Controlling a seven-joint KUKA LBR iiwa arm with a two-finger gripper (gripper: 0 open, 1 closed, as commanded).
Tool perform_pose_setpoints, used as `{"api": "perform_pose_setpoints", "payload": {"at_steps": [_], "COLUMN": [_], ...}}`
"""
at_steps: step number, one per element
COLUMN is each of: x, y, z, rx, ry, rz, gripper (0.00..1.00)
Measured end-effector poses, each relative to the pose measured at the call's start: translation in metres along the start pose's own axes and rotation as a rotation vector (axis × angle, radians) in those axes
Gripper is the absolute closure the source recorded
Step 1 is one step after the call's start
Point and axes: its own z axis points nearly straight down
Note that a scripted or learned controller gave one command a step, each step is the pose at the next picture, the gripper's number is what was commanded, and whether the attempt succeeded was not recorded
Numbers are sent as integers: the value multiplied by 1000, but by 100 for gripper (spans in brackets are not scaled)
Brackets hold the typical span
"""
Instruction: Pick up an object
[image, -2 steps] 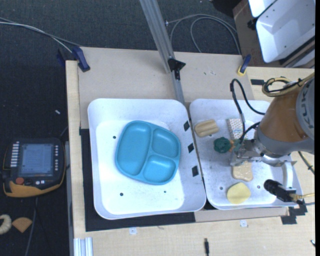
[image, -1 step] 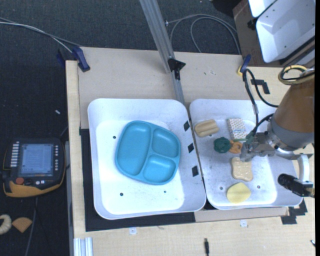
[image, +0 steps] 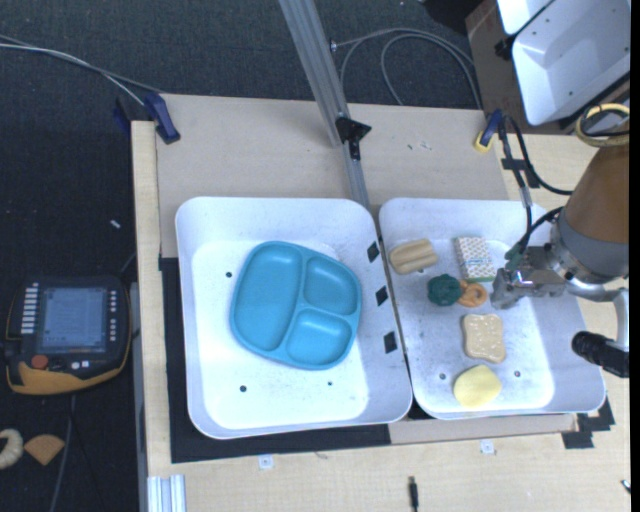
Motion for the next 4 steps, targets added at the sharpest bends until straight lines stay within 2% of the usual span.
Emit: {"api": "perform_pose_setpoints", "payload": {"at_steps": [1, 2, 3, 4], "x": [0, 54, 103, 156], "y": [2, 9, 23, 37], "z": [-54, -39, -46, -35], "rx": [-2, 7, 3, 4], "ry": [-1, 4, 3, 1], "rz": [0, -4, -5, -2], "gripper": [100, 100, 100, 100]}}
